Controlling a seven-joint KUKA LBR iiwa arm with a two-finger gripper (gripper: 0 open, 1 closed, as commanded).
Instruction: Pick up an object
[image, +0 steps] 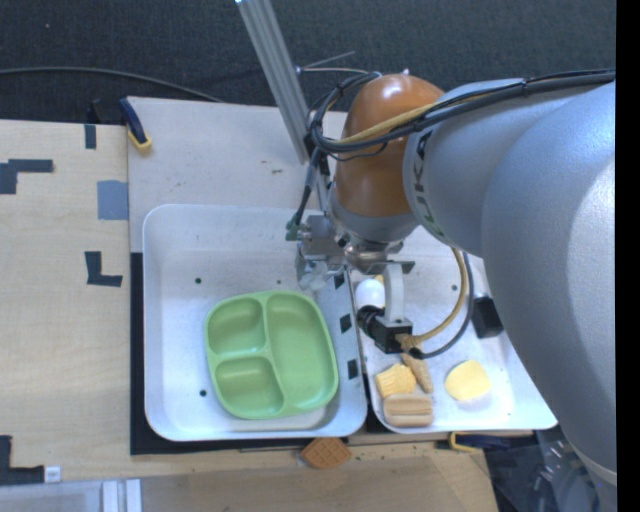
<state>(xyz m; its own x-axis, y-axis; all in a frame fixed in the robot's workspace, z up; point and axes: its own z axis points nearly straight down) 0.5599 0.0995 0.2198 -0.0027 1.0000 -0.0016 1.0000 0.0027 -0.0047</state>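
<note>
Looming over the right bin (500, 415), our grey arm (530, 210) fills the top right of the view, its orange band (385, 130) just above the wrist. We see the gripper (320, 268) hanging low over the far right corner of the left bin (165, 300), close to the wall the two bins share; whether it is wide or narrow we cannot tell, since the wrist hides the tips. In the left bin, a green divided plate (270, 352) lies toward the near right corner, its three compartments bare. The right bin holds a yellow corn piece (395, 380), a tan bread-like piece (407, 408) and a round yellow piece (467, 381), all along its near edge. A brown waffle-like piece (325, 453) lies on the bench just beyond the bins' near edge.
</note>
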